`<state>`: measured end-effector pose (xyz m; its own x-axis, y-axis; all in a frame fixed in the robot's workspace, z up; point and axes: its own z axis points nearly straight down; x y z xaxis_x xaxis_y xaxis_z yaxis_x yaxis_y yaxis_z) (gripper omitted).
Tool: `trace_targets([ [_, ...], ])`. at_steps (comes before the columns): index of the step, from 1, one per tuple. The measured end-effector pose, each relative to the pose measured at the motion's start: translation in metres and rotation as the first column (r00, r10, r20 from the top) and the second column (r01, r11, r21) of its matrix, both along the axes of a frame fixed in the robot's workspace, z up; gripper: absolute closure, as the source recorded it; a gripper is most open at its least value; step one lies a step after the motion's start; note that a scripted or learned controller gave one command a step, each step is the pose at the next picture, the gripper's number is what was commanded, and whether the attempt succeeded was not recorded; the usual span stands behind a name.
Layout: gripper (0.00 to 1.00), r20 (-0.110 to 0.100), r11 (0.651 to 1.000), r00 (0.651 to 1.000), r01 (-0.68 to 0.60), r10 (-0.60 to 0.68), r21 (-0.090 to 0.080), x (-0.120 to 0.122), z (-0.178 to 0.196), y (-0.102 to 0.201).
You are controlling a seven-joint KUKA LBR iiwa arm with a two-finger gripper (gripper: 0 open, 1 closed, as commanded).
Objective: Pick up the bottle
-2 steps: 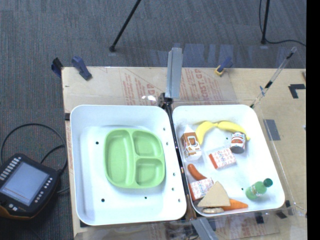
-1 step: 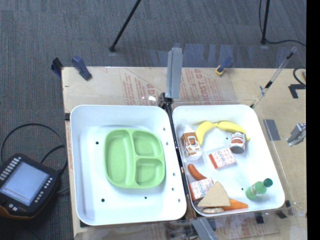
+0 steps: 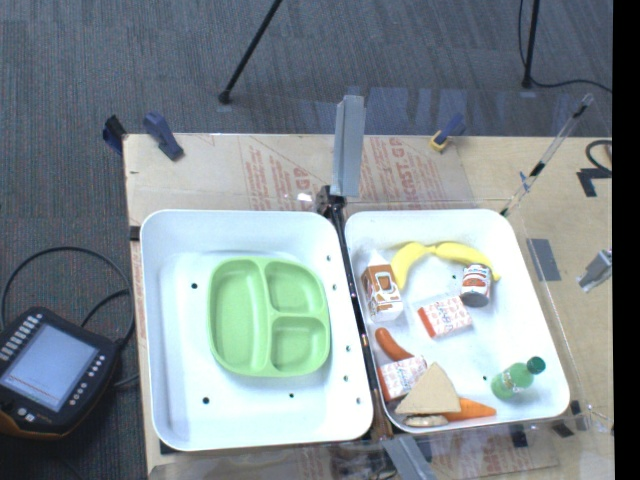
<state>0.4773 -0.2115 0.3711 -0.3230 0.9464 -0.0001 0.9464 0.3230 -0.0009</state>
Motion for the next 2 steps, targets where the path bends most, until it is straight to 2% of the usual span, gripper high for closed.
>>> trace_targets([
  [1,1.0,0.002,1.0,1.0,-0.031,0.031,-0.001,-0.0001,0.0663,-0.0022],
  [2,1.0,0.003,0.999,0.999,-0.032,0.032,-0.001,0.0016,0.0752,-0.0025],
])
